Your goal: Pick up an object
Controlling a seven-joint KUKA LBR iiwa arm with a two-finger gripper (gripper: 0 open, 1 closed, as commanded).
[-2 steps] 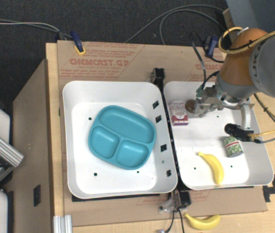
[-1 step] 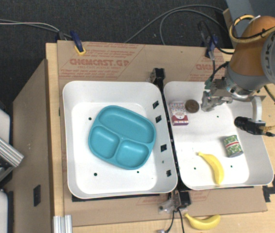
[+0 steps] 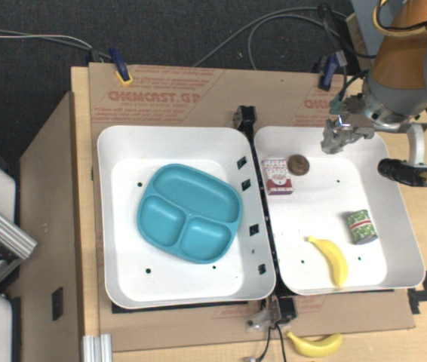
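My gripper (image 3: 336,140) hangs over the back edge of the right bin (image 3: 394,202), above and to the right of a small round brown object (image 3: 298,164). Nothing shows between its fingers. Beside the brown object, near the bin's left wall, lies a small red and white box (image 3: 277,176). A green packet (image 3: 361,226) lies toward the right side, and a yellow banana (image 3: 331,258) rests near the front edge. The left bin (image 3: 123,157) holds a blue divided plate (image 3: 189,212).
A second banana (image 3: 317,343) lies on the bench in front of the bins. Cables run across the back of the bench, with a blue clamp (image 3: 120,67) at the back left. A black bracket (image 3: 407,172) juts in at the right bin's right edge.
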